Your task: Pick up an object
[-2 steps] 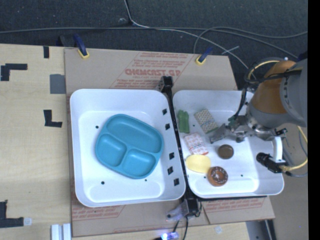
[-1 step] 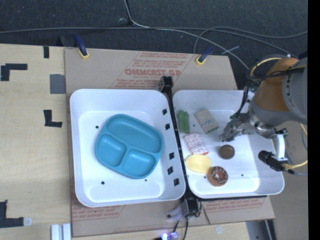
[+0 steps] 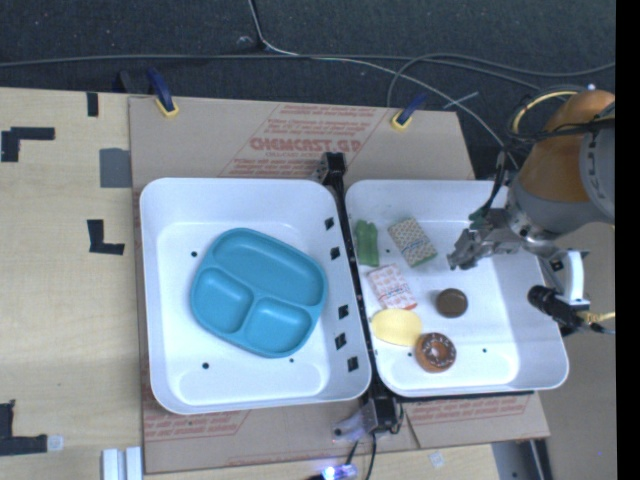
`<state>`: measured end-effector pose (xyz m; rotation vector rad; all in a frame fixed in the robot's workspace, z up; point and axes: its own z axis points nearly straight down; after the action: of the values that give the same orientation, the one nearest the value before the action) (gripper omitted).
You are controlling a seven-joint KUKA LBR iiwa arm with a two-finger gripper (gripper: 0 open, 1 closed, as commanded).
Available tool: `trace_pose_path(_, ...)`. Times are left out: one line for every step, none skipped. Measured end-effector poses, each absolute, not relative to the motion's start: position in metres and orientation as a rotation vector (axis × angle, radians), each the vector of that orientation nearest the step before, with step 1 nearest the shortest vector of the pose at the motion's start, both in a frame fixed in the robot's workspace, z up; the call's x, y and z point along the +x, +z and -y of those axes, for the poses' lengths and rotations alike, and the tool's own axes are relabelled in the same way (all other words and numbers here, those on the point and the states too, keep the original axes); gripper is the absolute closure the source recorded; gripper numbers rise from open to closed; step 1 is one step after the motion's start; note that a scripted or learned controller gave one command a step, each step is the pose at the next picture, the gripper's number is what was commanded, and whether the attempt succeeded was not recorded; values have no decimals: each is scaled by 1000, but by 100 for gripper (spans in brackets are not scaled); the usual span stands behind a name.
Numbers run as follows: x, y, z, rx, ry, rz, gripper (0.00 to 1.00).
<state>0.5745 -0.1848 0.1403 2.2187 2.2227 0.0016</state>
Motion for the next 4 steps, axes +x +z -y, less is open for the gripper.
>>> trace_pose_path(571,183,182,2219,1,-2222,100)
trace_pose_path(571,229,190,2217,2,-2220,100)
trace_pose_path(572,234,136,2215,1,-2229,100)
trace_pose_path(566,243,84,2216,1,-2230,100)
